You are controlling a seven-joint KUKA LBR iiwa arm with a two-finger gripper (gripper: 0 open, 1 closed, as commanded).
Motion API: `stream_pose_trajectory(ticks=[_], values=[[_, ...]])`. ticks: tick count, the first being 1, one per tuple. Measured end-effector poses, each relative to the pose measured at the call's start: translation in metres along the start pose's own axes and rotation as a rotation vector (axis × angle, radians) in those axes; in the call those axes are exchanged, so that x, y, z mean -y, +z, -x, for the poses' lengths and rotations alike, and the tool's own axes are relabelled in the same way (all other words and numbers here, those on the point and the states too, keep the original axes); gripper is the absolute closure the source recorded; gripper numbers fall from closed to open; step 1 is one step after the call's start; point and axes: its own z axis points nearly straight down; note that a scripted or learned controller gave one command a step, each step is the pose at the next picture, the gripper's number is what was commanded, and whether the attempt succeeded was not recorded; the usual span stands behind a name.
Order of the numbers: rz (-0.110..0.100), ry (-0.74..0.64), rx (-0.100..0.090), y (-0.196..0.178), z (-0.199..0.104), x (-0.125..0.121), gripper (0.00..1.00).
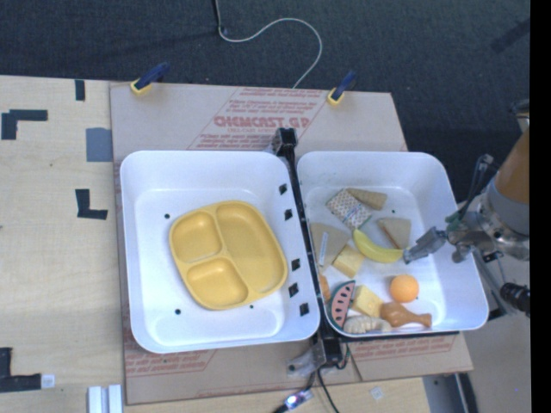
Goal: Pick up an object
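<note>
So far we saw nothing lifted: claw (428,246) hung at frame right over right bin (448,188), near banana (375,248); its spread we couldn't tell. Grasp remained.

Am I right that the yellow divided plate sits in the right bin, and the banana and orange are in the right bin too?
Not quite. The camera view shows the yellow divided plate in the left bin. The banana and orange are in the right bin, as you said.
</note>
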Motion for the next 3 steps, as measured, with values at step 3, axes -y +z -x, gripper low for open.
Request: stream_pose_trajectory(ticks=[3], values=[[0.009, -0.005, 0.002, 0.095, -0.01, 0.001, 0.0]])
